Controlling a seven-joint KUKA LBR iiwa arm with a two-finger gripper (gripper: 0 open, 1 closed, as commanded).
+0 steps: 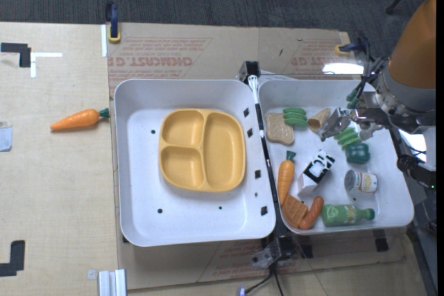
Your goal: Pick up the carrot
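The tool (338, 123) is seen over the right bin (395, 215); its state cannot be told. A carrot (285, 179) is lain near that bin's left wall

The bench (55, 204) bears two white bins (132, 218) and a stray carrot (76, 120).

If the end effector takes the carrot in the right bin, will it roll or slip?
The carrot looks like smooth, rigid plastic, so it may slip. Its round, tapered body would probably roll in a curve. The bin wall and the hot dog crowd it, so it may merely shift.
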